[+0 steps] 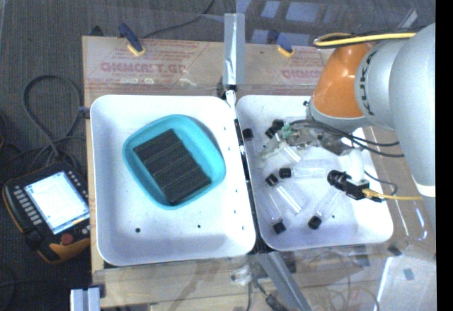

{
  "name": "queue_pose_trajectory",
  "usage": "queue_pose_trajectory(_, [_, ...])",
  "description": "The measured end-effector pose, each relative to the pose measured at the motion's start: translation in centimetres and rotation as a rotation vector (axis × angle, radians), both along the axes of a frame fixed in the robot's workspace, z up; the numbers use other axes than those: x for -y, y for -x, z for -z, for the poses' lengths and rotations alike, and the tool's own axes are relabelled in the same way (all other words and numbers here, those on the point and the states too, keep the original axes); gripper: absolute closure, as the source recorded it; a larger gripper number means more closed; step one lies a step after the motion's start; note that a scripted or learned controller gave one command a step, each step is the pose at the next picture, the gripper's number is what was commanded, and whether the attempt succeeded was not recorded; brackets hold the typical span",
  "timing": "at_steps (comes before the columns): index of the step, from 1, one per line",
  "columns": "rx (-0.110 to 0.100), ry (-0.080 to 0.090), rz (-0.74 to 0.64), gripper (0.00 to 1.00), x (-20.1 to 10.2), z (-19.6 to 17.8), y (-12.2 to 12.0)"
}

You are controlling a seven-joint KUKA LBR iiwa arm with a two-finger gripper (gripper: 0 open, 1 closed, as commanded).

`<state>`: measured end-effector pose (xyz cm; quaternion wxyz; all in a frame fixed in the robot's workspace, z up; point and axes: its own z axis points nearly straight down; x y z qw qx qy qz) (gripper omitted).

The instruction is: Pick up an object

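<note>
My gripper (289, 135) hangs low over the back of the right bin (382, 230), under the orange wrist band. Several clear tubes with black caps lie scattered on this bin's floor. One tube (285, 198) lies near the middle and another (324, 209) towards the front right. A black cap (273, 129) sits just left of the gripper, and two more caps (278, 176) lie a little in front of it. Nothing can be seen held in the gripper.
The left bin (113, 232) holds a blue dish (136, 150) with a black ribbed block (172, 166) lying in it. A raised divider (243, 168) separates the two bins. The grey arm covers the right bin's far right side.
</note>
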<state>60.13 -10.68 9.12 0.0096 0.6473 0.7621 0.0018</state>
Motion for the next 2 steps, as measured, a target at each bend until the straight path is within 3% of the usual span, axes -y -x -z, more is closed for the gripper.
queue_pose_trajectory(1, [0.001, -0.005, 0.000, 1.00, -0.1, -1.0, -0.1])
queue_pose_trajectory(2, [-0.030, -0.008, 0.193, 1.00, -2.2, -8.9, -6.4])
